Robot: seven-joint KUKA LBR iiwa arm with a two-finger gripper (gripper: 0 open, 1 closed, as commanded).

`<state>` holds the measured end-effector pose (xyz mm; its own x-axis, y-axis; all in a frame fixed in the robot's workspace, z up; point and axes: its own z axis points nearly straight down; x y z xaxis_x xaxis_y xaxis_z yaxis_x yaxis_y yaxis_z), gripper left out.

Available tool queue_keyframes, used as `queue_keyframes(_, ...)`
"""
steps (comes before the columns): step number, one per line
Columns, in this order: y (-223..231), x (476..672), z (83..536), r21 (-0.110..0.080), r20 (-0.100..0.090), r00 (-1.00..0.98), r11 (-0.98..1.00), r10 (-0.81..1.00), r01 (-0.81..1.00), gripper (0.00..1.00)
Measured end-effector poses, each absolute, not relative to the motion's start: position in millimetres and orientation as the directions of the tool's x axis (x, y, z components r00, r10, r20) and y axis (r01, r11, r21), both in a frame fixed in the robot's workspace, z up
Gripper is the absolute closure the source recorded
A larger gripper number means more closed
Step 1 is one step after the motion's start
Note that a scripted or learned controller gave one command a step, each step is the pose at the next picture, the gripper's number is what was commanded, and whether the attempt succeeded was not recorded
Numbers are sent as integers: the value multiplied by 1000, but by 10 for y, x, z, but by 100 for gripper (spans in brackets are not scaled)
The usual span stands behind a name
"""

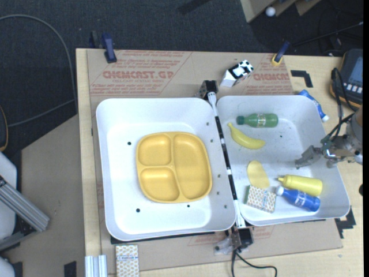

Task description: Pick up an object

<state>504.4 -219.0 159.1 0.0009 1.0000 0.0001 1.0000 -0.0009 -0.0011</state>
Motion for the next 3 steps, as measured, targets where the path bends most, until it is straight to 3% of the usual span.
queue_keyframes(1, -1607, 5110, 1592, -2, 2, -1, 1, 1000, 1000, 0)
queue_keyframes(2, -1706, 4790, 843, 0, 0, 1, -1, 1000, 1000, 0)
queue_keyframes(3, -1294, 5609, 1891, 2, 0, -2, 2, 1000, 1000, 0)
